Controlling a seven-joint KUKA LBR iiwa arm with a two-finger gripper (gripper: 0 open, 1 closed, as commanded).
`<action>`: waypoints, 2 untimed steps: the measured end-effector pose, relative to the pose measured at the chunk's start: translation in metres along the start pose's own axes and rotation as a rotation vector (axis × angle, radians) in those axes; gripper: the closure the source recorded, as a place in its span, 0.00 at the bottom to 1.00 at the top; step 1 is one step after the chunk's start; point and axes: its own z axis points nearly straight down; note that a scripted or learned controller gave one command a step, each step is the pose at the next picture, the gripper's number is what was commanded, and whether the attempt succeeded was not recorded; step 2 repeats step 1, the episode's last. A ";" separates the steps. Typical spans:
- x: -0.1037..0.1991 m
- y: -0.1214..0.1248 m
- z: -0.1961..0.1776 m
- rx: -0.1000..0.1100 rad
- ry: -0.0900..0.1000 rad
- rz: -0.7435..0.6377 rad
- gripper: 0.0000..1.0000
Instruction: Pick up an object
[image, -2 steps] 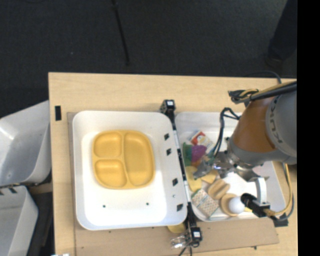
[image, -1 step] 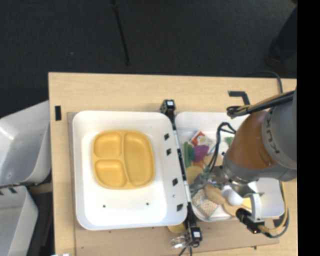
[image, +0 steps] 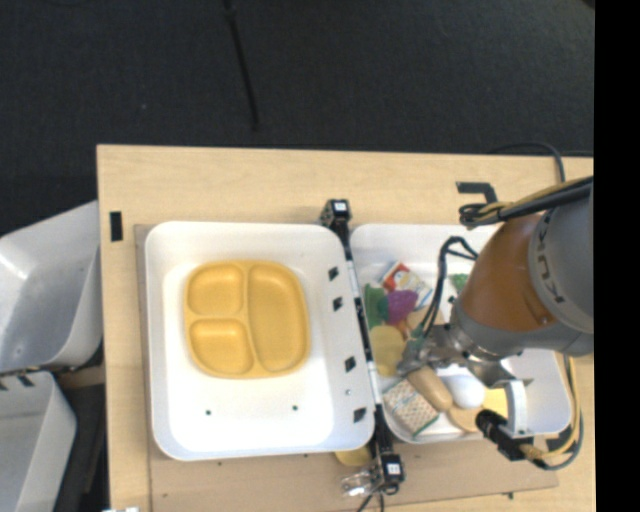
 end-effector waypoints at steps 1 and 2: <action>0.054 0.000 -0.115 -0.004 0.004 -0.019 1.00; 0.054 0.000 -0.115 -0.004 0.004 -0.019 1.00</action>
